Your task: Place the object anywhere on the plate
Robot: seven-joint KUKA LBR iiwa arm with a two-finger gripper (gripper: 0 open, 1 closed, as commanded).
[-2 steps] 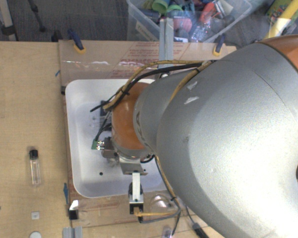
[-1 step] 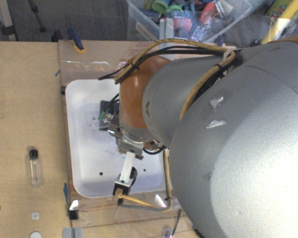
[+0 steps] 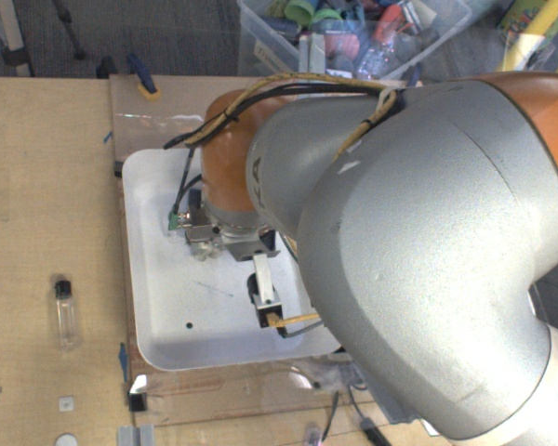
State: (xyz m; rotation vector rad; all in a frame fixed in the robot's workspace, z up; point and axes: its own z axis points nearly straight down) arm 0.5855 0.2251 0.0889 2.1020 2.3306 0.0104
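Gripper point(image 3: 205, 235) sits low in white bin point(image 3: 167, 295). Open or shut: can't tell, wrist hides it. Obj & plate: can't tell where, arm point(image 3: 418, 249) covers much of the bin. Prob. grasp or set-down step. Next: lift straight up, clear of bin wall, check for a hold. Dark speck point(image 3: 189, 324) near gripper. Vial point(image 3: 65, 312) well left on wood counter point(image 3: 37, 156). Tub of toys point(image 3: 353, 17) beyond.

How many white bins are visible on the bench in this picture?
1. The white bin lies left of centre, partly under the arm. The arm covers the right side of the view, so another bin may be hidden there.
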